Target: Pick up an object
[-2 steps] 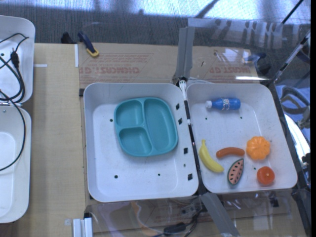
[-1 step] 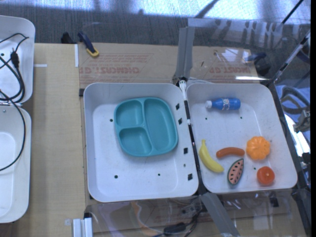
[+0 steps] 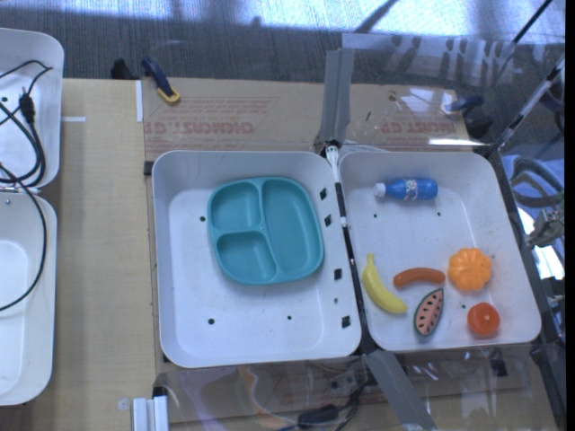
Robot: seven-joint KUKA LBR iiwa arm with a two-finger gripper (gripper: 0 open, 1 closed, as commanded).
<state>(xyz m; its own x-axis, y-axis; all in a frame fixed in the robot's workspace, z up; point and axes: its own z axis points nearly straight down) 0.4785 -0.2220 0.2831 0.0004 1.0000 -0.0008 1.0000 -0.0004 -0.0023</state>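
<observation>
The right bin (image 3: 395,241) holds several toy items. A blue bottle (image 3: 407,189) lies on its side near the far wall. A yellow banana (image 3: 381,288) lies by the left wall, with a sausage (image 3: 419,277) and a watermelon slice (image 3: 429,312) beside it. An orange pumpkin (image 3: 470,269) and a small red tomato (image 3: 483,320) sit at the right. In the left bin (image 3: 180,312) rests a teal divided plate (image 3: 265,230).
Both bins stand on a cardboard-covered bench (image 3: 234,119). A blue and yellow clamp (image 3: 160,81) lies at the back left. White trays with black cables (image 3: 22,151) are at the far left. A grey upright post (image 3: 335,97) stands behind the bins' junction.
</observation>
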